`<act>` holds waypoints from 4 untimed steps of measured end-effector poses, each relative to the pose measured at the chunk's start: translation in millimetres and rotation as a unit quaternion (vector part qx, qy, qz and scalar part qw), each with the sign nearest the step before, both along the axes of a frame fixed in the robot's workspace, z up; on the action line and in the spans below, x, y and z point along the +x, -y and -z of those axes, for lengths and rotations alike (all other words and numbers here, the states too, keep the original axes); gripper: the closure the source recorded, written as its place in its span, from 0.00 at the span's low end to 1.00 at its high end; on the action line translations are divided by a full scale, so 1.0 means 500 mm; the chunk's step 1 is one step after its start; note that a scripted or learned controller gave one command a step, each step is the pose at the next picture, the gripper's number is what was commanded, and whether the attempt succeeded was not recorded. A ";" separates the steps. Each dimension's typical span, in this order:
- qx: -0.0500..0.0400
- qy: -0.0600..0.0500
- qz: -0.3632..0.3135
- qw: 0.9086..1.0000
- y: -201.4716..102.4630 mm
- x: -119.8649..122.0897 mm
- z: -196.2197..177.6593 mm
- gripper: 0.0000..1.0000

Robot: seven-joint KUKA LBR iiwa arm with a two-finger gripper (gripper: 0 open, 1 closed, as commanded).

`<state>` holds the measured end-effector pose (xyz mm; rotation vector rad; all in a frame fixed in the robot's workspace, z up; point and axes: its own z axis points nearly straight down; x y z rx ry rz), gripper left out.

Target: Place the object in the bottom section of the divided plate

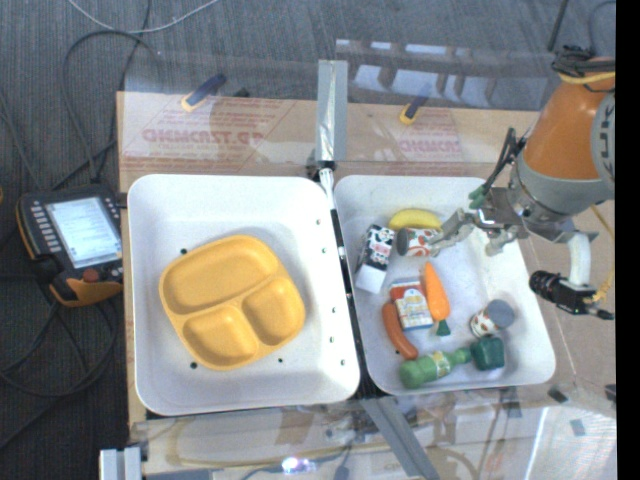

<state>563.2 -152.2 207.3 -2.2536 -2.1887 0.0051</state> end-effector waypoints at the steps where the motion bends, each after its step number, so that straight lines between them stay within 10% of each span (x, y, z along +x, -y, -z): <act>1: 0.001 0.004 -0.002 1.000 -0.055 -0.084 0.233 0.00; 2: 0.001 0.004 -0.002 1.000 -0.055 -0.084 0.215 1.00; 3: 0.002 -0.001 -0.114 0.994 -0.204 -0.064 0.050 1.00; 4: 0.001 -0.001 -0.152 0.988 -0.336 -0.006 0.050 1.00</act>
